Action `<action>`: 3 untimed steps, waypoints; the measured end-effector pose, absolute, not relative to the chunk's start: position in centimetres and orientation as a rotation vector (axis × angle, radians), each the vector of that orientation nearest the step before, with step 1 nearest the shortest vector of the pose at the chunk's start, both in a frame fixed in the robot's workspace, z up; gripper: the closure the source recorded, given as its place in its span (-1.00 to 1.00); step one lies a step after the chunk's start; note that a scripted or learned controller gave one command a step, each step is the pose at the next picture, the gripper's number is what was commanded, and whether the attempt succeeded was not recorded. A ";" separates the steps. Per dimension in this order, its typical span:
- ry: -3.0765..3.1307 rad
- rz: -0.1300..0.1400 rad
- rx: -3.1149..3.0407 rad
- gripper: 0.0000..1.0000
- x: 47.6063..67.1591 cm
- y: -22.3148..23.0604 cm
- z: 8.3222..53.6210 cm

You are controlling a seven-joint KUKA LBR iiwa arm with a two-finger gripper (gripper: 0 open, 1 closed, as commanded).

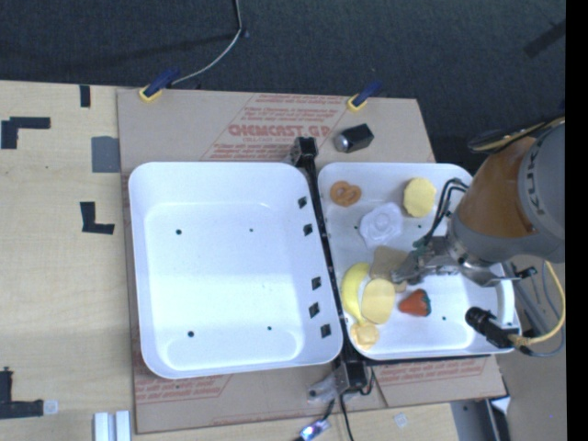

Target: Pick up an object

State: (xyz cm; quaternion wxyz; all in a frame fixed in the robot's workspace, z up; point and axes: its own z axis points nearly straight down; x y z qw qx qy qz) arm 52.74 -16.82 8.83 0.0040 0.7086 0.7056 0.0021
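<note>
Light is even and fairly bright, falling from above; the left bin point(225, 265) glares near white, its floor washed out toward the lower middle of the frame; the right bin point(450, 333) is also bright, with soft, short shadows beside its contents; the dark floor point(367, 26) across the top stays dim and grainy; focus is soft throughout, small details smeared; the arm point(514, 200) at the right edge looks slightly blurred.

I am seeing two bins of smooth white plastic, the left bin point(220, 265) a little glossy where light falls. They are lying on brown matt cardboard point(276, 127) with red print. My arm point(501, 200) is looking like matt grey metal with a smooth orange band.
</note>
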 end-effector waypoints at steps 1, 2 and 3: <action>2.211 0.007 2.216 1.00 48.8 -14.6 8.8; 2.239 0.014 2.202 1.00 48.5 2.5 18.9; 2.223 0.019 2.206 1.00 54.8 5.5 30.7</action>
